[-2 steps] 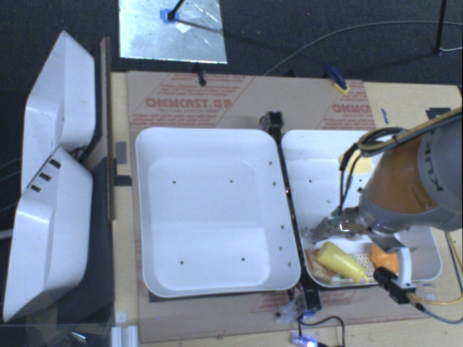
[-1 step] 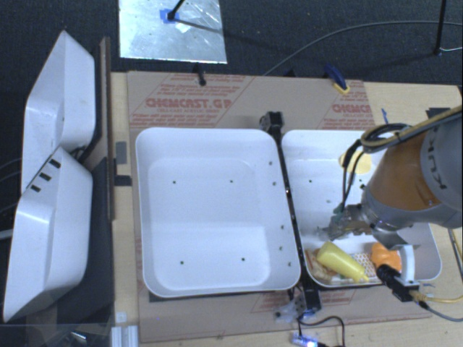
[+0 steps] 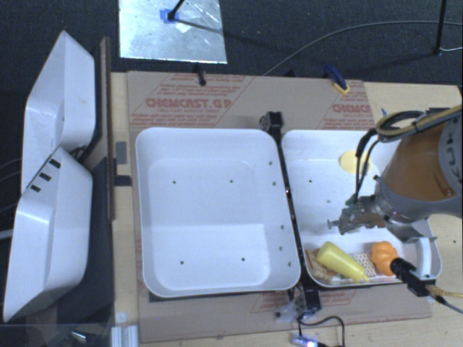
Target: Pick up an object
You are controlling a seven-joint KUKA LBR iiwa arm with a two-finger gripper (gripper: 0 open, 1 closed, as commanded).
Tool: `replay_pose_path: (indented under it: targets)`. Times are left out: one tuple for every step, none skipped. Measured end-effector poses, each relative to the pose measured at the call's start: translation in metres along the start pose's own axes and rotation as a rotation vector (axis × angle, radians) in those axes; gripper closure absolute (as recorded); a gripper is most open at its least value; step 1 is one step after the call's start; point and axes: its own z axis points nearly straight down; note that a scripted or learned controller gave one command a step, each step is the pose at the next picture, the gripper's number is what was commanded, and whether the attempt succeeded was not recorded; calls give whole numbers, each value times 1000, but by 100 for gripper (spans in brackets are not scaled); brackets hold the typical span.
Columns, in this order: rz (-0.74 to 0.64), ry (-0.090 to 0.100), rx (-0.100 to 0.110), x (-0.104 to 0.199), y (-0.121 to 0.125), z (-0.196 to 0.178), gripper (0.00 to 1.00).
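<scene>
Two shallow white plastic bins sit side by side on a brown cardboard sheet printed with red lettering [image 3: 195, 101], which covers the bench. The left bin [image 3: 155, 215] shows only its pale floor and a few small dark dots. The right bin [image 3: 311, 172] holds the loose objects, gathered along its near edge: an elongated yellow plastic piece shaped like a small bottle [image 3: 340, 259] lies tilted toward the near left corner, a round orange ball-like object [image 3: 383, 252] sits just to its right, and a flat pale item with a fine grid pattern [image 3: 366, 265] lies between and partly under them. A pale yellow rounded object [image 3: 350, 161] rests farther back in the same bin, partly hidden by the arm's black cables. The grey arm with its orange band [image 3: 423, 168] reaches in from the right, and the two-finger gripper [image 3: 349, 221] hangs low over the right bin's floor, just above the yellow bottle-shaped piece and to the left of the orange ball; how wide it stands I cannot tell, since its tip is small and dark against the bin. A square of crinkled silver foil [image 3: 172, 19] lies on the dark floor beyond the bench, and two white moulded shells [image 3: 54, 165] lean at the far left
</scene>
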Motion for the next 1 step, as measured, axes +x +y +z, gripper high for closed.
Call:
replay_pose_path:
  targets:
    - [-1, 0, 0, -1, 3, -42, 100]
